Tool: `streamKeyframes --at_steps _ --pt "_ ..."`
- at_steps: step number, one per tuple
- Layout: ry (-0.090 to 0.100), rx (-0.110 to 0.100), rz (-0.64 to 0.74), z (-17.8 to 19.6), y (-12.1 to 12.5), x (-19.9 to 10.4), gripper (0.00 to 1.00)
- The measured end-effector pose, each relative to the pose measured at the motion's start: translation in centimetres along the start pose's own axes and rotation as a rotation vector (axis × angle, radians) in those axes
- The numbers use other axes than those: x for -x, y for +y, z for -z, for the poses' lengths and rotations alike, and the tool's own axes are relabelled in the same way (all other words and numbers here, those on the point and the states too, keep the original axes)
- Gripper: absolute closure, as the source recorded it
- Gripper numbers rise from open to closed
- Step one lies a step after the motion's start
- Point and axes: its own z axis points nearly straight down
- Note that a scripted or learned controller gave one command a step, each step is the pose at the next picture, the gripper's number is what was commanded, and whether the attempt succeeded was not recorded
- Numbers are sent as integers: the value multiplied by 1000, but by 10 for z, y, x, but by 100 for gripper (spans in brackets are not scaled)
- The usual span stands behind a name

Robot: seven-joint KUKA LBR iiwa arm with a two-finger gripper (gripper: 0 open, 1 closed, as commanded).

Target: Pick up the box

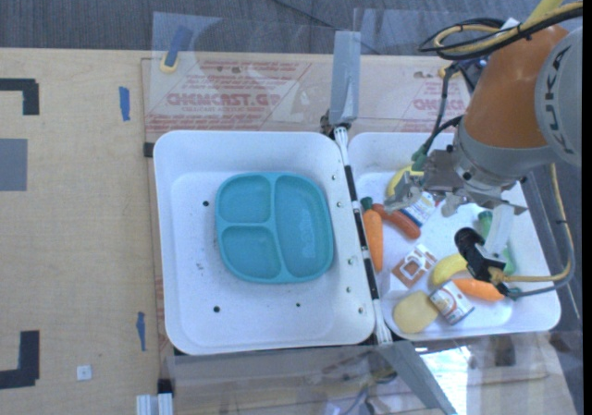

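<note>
Box (413, 266) lies in the right bin (541, 311), in the lower right part of the frame; it is small, white with an orange-brown print, and it lies a little turned. A long carrot (374, 236) lies just to its left along the bin wall, a yellow round fruit (414, 311) is just below it, a small can (451, 303) sits at its lower right, and a banana (448, 267) is just at its right; so the box is crowded on nearly every side. The left bin (176, 219) carries a teal divided plate (275, 225) and is not part of this step.

To do the step well, I judge that the pincer should come straight down over the box and turn to match its short sides, so that the fingers enter the narrow free gaps and do not push the carrot or the banana; a slow descent and a firm close are advisable, because the box is low and could slip away.

The arm (518, 108) reaches in from the right edge and bends over the upper part of the right bin; its orange band is above the wrist. The pincer (435, 187) hangs above and right of the box, apart from it, over some small items; whether it is wide or narrow I cannot tell, and no object is visible in it.
</note>
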Motion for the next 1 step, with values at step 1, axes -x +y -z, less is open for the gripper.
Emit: streamKeyframes --at_steps 1 --pt "1 5 -59 -118 -24 68 0"
